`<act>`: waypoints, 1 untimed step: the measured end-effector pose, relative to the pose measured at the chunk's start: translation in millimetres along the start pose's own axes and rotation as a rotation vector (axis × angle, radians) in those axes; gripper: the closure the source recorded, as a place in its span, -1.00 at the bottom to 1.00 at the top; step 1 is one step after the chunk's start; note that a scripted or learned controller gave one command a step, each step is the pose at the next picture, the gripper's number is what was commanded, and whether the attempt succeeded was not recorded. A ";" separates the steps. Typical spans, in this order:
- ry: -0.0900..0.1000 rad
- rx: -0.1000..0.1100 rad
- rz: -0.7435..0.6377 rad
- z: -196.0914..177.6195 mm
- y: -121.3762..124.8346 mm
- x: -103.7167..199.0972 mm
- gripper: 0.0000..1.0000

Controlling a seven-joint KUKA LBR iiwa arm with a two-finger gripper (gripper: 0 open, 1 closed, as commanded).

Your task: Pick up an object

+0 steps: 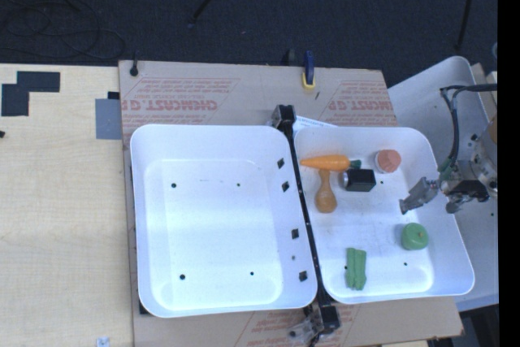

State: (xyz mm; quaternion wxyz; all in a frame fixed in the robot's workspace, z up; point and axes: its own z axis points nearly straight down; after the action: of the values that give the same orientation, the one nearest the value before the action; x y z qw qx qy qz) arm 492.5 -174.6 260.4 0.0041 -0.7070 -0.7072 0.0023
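The hand [432, 195] is seen at the right bin's [443, 276] right side, its fingers spread wide with nothing between them. A green round object [414, 236] is found just below it, apart from the fingers.

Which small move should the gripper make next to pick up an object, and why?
Probably a short move toward the view's bottom, then down onto the green round piece. The gripper sits at the right bin's right side with nothing between its fingers, and this piece lies closest, apart from the other objects.
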 end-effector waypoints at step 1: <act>0.002 0.008 0.001 -6.1 0.4 -1.8 1.00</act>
State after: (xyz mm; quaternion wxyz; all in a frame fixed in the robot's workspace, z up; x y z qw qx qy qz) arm 493.0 -176.4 266.5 0.0075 -0.7072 -0.7069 0.0043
